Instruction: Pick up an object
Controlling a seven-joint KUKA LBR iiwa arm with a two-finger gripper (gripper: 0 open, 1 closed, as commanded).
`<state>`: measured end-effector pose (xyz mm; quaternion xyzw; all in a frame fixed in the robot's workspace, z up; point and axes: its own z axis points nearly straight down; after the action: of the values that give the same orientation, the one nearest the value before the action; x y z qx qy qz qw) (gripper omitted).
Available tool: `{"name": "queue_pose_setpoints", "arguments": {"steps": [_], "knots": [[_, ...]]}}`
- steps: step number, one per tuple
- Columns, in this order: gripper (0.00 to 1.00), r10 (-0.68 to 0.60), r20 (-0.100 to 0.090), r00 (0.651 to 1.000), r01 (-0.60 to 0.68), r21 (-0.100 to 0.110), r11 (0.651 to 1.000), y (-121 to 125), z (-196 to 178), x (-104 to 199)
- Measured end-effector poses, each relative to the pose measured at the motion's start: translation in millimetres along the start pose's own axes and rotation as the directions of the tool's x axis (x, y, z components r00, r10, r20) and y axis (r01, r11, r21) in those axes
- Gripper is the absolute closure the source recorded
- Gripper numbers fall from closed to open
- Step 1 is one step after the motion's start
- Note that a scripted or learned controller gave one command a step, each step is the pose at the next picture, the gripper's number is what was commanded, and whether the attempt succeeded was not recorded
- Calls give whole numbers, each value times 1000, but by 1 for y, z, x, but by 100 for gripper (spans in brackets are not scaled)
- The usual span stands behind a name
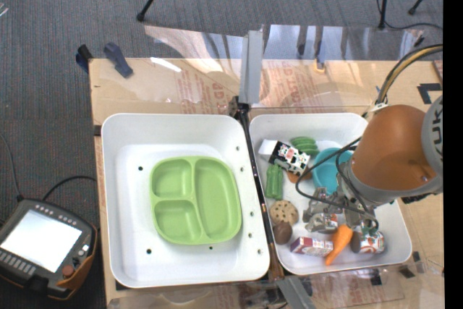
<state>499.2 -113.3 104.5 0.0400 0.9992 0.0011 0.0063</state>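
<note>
Orange against the white plastic, a toy carrot [340, 243] lies at the near edge of the right bin [401, 228], tilted, with a small carton [311, 246] just to its left and a printed can [369, 242] just to its right. Directly above the carrot hangs the gripper [334, 216], its metal parts low over the pile — I cannot tell whether it is released or clenched, and nothing visibly sits in it. Left of the carrot lie a brown ball [282, 231] and a cookie [284, 211]. Farther back, beyond the gripper, are a teal cup [325, 170], a green pickle-like piece [274, 181], a black-and-white carton [283, 153] and green pea pods [304, 144]. Well left of the carrot, the left bin [123, 134] holds a green divided plate [195, 199].
</note>
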Motion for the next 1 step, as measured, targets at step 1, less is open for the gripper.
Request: {"name": "queue_pose_setpoints", "arguments": {"steps": [1], "knots": [[100, 323, -12, 946, -322, 6, 947, -15, 18, -38]]}}
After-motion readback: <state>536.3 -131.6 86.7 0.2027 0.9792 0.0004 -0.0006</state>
